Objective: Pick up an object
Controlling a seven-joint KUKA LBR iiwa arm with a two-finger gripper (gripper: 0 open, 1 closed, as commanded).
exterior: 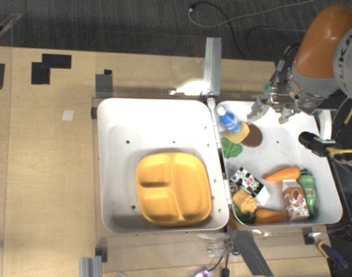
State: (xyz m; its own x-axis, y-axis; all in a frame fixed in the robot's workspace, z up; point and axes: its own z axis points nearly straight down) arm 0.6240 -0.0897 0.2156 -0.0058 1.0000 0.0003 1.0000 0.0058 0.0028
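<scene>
The tool (272, 112) hangs over the far end of the right bin (329, 178), its two grey fingers (257, 109) spread apart with nothing between them, and the grey arm with its orange band (323, 42) rises behind it toward the upper right. Just beside the tool, to its left and a little nearer the camera, a small bottle with a blue cap (227, 119) lies against the bin's left wall, touching a yellow and brown round piece (246, 134) with a green leafy toy (231, 149) just below. Well apart, at the near end of the same bin, lie an orange carrot (283, 174), a green bottle (307, 190), a brown carton (294, 201), a black and white spotted item (246, 181) and a tan figure (243, 200), crowded together. The left bin (121, 126) holds a yellow divided tray (172, 186). Both bins sit on a pale wooden tabletop (43, 172) marked with black patches, and dark carpet (135, 10) with a loose cable runs along the far side
</scene>
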